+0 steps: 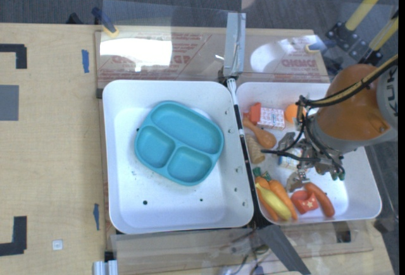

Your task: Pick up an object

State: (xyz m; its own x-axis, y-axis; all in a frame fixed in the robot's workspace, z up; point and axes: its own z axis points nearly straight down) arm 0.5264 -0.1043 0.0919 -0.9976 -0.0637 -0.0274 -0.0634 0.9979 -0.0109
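Gripper point(302, 174) is lowered over the red pepper point(305, 199) just below it; whether anything is grasped cannot be told, so a confirmed grasp seems needed next.

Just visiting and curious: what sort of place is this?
Probably a robotics lab: a robot arm reaches over two white bins, one holding toy food, the other a blue divided plate.

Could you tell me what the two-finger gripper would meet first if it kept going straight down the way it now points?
Probably the red toy pepper just below the two-finger gripper in the right white bin, though depth is hard to judge from above.
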